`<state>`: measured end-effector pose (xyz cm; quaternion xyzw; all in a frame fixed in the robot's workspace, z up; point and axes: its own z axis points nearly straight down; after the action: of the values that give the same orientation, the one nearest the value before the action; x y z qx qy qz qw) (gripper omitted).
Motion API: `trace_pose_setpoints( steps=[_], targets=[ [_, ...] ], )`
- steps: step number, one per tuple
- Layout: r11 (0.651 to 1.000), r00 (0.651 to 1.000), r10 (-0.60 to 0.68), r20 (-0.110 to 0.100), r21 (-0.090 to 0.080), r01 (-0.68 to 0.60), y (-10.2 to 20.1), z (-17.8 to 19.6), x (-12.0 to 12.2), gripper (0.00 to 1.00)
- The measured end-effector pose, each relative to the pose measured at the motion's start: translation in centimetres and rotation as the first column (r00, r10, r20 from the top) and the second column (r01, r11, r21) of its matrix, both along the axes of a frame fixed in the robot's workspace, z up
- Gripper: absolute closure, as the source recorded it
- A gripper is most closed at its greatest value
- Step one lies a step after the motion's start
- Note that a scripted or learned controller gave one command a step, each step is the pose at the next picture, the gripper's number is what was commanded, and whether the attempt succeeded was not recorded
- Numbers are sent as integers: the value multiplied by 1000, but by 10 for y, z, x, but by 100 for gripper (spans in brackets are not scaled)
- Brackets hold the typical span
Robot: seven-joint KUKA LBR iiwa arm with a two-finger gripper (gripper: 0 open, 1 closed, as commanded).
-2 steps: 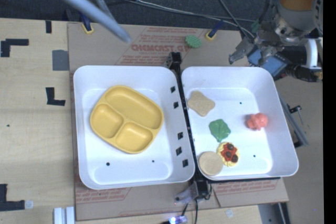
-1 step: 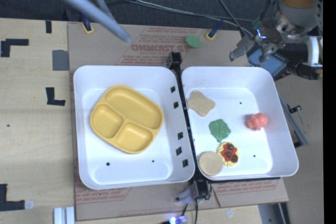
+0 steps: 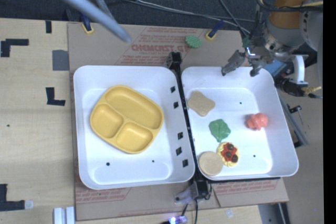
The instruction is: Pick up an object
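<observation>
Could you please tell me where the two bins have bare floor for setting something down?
The left bin is bare along its front, below the yellow tray. The right bin is bare in its middle and back, under the gripper; its front-left corner is crowded with food pieces.

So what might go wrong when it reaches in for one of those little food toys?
The gripper hangs open over the right bin's far rim and may clip it going down. The round tan piece touches the yellow-and-red piece, so a grab could catch both. The flat tan slice may slip.
</observation>
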<state>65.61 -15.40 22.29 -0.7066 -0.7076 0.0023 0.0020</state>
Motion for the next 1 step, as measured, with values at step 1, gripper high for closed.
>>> trace_pose_setpoints(
  steps=[1],
  targets=[
    [1000, 1000, -1, -1, 0, 1, -10, -57, -2, 0]
  ],
)
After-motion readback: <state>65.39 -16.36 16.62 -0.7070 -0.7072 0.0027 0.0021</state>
